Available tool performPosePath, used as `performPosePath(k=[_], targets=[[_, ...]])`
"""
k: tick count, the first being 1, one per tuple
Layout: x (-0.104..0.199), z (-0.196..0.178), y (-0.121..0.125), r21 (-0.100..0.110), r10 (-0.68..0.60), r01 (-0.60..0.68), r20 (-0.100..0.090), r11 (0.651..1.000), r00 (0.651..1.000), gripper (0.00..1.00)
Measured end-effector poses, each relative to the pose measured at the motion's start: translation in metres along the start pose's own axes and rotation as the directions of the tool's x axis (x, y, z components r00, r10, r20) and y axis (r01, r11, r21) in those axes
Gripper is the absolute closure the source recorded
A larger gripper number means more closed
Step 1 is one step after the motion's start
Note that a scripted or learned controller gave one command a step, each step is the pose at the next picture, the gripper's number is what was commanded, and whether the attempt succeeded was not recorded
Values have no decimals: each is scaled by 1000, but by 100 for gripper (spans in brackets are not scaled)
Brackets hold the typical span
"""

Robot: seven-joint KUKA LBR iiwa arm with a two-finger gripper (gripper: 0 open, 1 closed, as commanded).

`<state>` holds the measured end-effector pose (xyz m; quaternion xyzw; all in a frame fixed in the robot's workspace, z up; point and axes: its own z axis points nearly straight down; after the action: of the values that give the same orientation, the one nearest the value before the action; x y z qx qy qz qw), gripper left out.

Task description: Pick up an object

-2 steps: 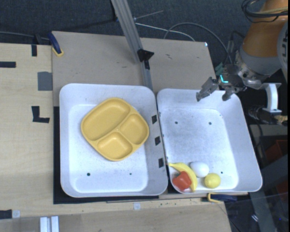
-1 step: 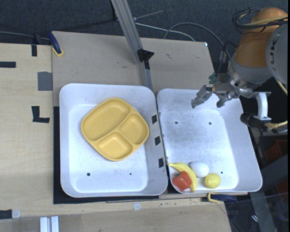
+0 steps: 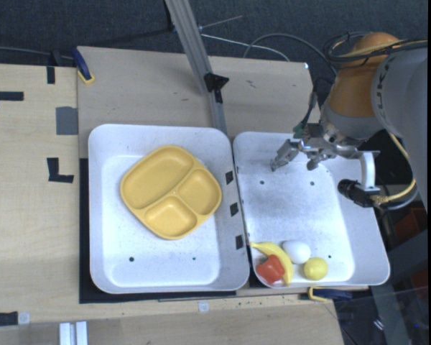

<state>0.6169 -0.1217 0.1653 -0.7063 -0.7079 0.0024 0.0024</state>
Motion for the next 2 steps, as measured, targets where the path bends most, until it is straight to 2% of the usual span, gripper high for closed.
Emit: performPosePath(k=[1,2], targets=[[9,49,-1,0,0,0,0,1000,1000,0],[9,36,1,-4,-1,1,0,1000,1000,100]])
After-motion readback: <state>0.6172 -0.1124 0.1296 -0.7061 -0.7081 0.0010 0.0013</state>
